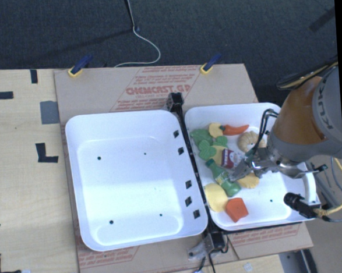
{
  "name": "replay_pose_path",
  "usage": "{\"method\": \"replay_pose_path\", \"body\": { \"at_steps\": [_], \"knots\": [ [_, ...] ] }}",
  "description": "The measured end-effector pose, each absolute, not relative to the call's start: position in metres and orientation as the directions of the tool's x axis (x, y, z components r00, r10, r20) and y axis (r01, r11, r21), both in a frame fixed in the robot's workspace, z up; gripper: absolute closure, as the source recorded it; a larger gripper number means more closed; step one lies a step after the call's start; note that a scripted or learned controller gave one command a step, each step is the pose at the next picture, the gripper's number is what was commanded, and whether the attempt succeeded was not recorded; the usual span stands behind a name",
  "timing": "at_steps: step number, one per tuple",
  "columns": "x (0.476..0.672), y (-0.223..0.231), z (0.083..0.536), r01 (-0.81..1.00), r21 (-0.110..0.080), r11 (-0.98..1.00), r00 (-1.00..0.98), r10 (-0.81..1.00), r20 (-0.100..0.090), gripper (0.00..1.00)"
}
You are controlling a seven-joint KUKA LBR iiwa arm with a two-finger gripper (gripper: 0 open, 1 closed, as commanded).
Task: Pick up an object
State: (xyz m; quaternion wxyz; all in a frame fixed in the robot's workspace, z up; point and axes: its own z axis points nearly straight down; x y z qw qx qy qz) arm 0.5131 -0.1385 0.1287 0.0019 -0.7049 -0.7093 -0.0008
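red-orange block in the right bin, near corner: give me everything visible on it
The red-orange block is a small, chunky piece with flat faces and a matte look, material unclear. It lies on the floor of the right bin, toward the near edge. A yellow piece sits against its left side. The gripper is farther back, apart from it.

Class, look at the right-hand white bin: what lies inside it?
The right-hand white bin holds a red block, a yellow piece, green pieces and an orange carrot-like piece. The arm covers part of the bin.
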Motion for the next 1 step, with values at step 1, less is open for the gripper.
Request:
{"method": "replay_pose_path", "body": {
  "at_steps": [1],
  "knots": [
    [0.5337,-0.065,0.1873,1.0,0.003,0.009,-0.009,1.0,0.002,1.0]
  ]
}}
